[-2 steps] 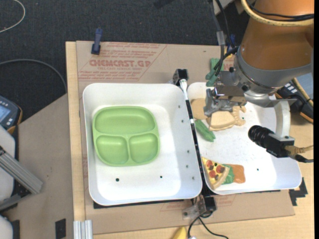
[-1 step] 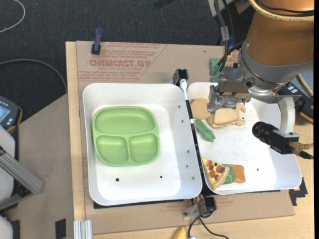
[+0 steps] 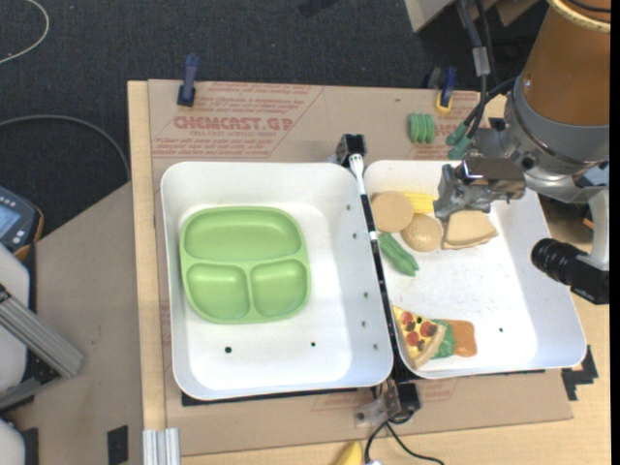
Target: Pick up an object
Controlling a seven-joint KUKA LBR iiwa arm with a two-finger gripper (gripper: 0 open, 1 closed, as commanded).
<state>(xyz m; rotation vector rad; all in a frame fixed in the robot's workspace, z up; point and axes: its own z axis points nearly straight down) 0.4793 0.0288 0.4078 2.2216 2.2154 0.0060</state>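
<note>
The gripper (image 3: pixel 455 201) is seen low over the right bin (image 3: pixel 523 308), at about 12 o'clock of its floor, just beside a cluster of toy foods; whether anything is held cannot be told, since the tips are hidden against the clutter. Directly under or beside it lie a tan bread slice (image 3: pixel 469 229), a round bun (image 3: pixel 422 232), a flat brown disc (image 3: pixel 391 211) and a yellow piece (image 3: pixel 418 201), all touching or nearly so. A green pod (image 3: pixel 397 254) lies at 9 o'clock of the bin, by the divider, and a pizza slice (image 3: pixel 434 337) at 7 o'clock, well apart from the rest. The crowding is judged the main risk: two pieces may be pinched together, or one may be pushed aside and slip out, and the flat bread slice may be hard to catch from above. A piece could also be nudged against the bin wall. The left bin (image 3: pixel 184 289) carries a green divided tray (image 3: pixel 244 263). Both bins rest on a cardboard sheet (image 3: pixel 242 119) clamped to the counter, with a green ridged toy (image 3: pixel 421 128) lying on it at 12 o'clock. Dark carpet (image 3: pixel 145 17) with loose cables surrounds the counter.
</note>
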